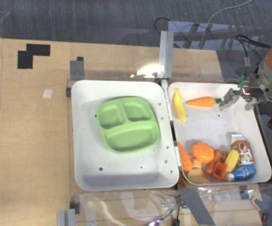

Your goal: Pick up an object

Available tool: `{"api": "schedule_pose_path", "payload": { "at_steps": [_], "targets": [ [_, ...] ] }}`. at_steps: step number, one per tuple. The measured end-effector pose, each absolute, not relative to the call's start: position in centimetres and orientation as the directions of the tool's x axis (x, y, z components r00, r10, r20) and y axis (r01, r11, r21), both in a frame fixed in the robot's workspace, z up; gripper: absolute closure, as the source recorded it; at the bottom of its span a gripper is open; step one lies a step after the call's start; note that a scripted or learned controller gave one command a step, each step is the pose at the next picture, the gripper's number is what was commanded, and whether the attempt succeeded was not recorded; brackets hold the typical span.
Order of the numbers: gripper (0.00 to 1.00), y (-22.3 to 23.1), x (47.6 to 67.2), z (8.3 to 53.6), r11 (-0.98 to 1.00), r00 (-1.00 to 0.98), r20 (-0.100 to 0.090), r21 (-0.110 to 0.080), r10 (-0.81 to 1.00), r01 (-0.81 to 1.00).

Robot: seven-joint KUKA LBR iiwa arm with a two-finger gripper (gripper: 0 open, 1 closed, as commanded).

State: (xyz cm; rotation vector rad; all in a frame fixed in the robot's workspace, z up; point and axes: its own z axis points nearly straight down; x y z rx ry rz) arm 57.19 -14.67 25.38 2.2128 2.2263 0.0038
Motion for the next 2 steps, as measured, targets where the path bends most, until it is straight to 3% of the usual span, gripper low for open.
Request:
{"api": "schedule_pose_path", "payload": {
  "at_steps": [1,2],
  "targets": [
    [0.00,-9.9,64.1,18.8,-0.140,0.140,0.001,0.003,0.990,0.990],
    [0.00,-13.5,66.8,9.9,0.027,-0.027,-0.001,0.009,1.000,1.000]
  ]
}}
